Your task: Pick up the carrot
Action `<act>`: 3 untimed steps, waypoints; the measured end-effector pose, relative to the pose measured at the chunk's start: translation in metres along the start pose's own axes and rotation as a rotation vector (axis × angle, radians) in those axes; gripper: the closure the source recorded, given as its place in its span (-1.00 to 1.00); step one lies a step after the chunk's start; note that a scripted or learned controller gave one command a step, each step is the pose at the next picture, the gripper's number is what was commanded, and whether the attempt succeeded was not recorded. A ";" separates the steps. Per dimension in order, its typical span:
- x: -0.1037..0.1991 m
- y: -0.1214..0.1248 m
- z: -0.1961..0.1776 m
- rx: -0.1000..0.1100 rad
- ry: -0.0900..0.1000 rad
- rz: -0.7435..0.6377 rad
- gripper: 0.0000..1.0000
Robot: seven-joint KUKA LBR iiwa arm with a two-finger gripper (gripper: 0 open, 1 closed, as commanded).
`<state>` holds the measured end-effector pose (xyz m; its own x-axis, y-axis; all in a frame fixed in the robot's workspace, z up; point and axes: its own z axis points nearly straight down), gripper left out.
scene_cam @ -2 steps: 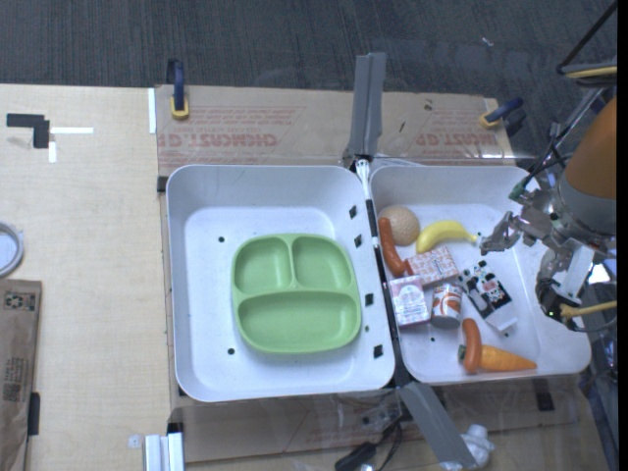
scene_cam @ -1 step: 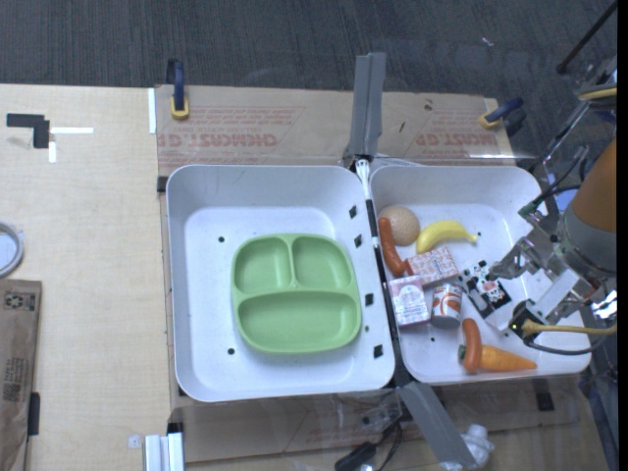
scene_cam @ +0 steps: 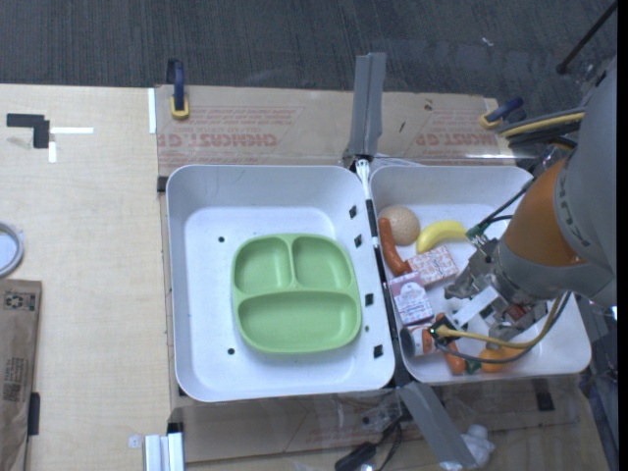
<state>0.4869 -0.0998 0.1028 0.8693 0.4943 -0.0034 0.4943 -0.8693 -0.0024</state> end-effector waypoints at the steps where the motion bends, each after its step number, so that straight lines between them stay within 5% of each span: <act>1: 0.038 0.056 -0.064 -0.001 -0.001 0.258 -1.00; 2: 0.031 0.064 -0.095 -0.001 0.000 0.249 -1.00; 3: -0.008 0.010 -0.013 -0.001 0.004 0.223 -1.00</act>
<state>0.4849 -0.1124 0.1162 0.9572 0.2895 0.0002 0.2895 -0.9572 -0.0013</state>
